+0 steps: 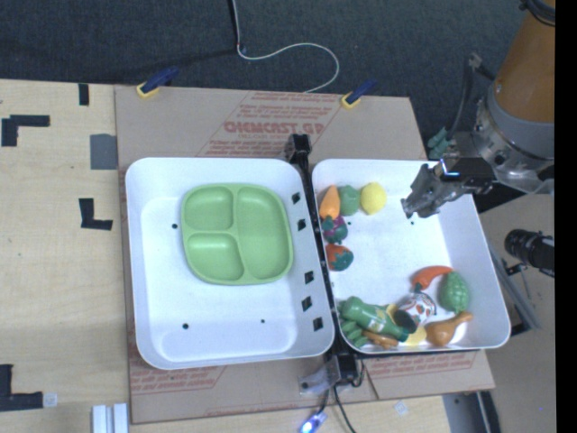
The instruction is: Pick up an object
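My gripper (416,207) hangs over the upper right part of the right bin (473,242), its dark fingers pointing down and left. Nothing shows between them. A yellow ball-like toy (372,198) lies just left of the gripper, next to an orange carrot-shaped toy (329,201). Below those lie a purple-green toy (335,230) and a red-green one (340,257). Several toy foods pile up along the bin's near edge, among them a green leafy piece (453,290) and a green pepper-like piece (361,314).
The left bin (153,269) holds a green divided plate (238,234). A black clip (298,146) sits where the two bins meet at the back. A white cable (270,54) loops on the dark floor behind the cardboard base.
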`<action>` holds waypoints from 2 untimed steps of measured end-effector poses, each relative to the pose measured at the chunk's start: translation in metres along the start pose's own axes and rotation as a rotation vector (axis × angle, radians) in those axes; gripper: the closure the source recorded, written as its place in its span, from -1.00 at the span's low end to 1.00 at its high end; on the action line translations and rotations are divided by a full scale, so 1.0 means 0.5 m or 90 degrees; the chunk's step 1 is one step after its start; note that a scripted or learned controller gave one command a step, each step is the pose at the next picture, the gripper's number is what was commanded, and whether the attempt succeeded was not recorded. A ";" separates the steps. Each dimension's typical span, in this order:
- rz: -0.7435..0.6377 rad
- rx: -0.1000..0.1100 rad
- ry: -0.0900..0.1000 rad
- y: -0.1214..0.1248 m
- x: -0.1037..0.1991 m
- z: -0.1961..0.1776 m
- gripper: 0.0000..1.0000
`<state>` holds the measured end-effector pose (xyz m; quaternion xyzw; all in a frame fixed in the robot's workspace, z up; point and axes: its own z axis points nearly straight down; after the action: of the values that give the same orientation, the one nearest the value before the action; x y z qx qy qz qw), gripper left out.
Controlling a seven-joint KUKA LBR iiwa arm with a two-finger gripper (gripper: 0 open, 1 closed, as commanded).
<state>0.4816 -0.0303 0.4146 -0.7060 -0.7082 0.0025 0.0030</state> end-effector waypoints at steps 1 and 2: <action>-0.006 -0.011 0.001 0.004 0.191 -0.178 1.00; 0.000 -0.005 -0.001 0.037 0.241 -0.172 1.00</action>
<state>0.5002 0.0900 0.5006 -0.7059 -0.7083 0.0002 -0.0003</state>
